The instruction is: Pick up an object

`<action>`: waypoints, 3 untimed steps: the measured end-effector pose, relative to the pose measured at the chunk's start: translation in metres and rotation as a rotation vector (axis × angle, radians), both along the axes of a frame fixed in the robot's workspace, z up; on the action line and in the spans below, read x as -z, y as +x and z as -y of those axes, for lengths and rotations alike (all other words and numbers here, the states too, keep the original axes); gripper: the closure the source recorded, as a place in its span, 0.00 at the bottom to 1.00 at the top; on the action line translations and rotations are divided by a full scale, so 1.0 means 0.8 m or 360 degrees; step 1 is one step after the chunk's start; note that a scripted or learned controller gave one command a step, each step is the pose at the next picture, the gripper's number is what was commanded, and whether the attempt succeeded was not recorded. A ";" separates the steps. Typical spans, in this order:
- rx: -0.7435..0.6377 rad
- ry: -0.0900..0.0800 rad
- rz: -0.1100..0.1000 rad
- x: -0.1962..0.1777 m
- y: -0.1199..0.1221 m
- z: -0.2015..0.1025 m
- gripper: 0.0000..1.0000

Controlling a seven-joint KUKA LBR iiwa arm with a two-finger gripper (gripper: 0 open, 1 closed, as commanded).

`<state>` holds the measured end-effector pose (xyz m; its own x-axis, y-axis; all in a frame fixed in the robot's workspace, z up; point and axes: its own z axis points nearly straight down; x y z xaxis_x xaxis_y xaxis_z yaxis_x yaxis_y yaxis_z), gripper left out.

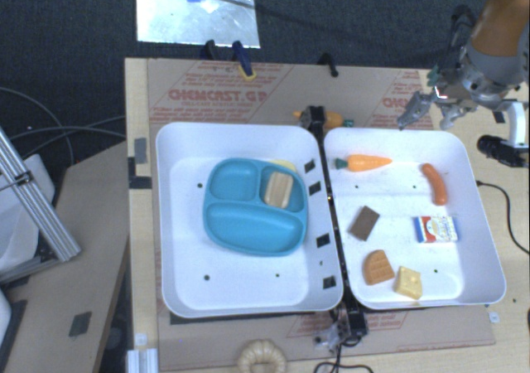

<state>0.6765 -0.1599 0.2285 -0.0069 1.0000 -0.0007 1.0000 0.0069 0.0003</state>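
There is one camera. It sits high above the bench and looks down at a slant, so the far edge of the bench is at the top of the picture and the near edge is at the bottom. It is far enough away to fit both white bins whole, the left bin and the right bin, side by side in the middle. Dark floor shows beyond the bench. The arm comes in from the right, and its gripper hangs near the top right, just past the far rim of the right bin.
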 end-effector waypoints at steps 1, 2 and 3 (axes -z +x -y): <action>-0.0001 0.0000 0.0000 0.054 0.007 -0.005 0.00; 0.0007 0.0000 -0.0001 0.129 0.005 0.000 0.00; 0.0009 -0.0001 0.0005 0.158 0.007 0.001 0.00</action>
